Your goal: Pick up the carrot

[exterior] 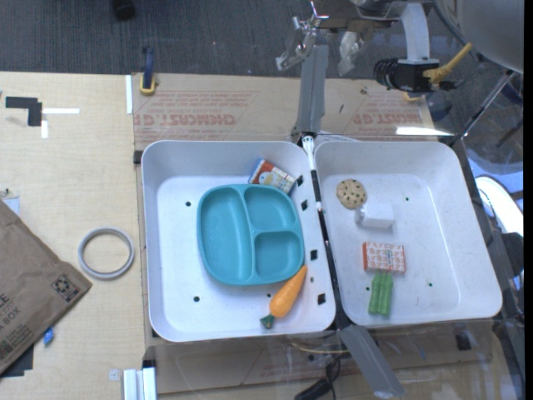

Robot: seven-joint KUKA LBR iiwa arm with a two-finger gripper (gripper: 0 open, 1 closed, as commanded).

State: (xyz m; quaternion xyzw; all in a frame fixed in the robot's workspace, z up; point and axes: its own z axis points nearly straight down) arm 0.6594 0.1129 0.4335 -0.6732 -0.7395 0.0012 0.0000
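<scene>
carrot (288, 292) | orange, green stem | tilted | left bin front

Grey KUKA arm (487, 15), rounded casing; bare-metal pincer (321, 48) assembly, white bracket, black cylindrical module, yellow cable beside bracket.

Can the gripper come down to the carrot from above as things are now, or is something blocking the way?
Probably yes. The carrot lies uncovered on the floor of the left bin, with nothing over it. The teal plate touches its upper end, so room on that side looks tight. The gripper is up beyond the bins.
</scene>
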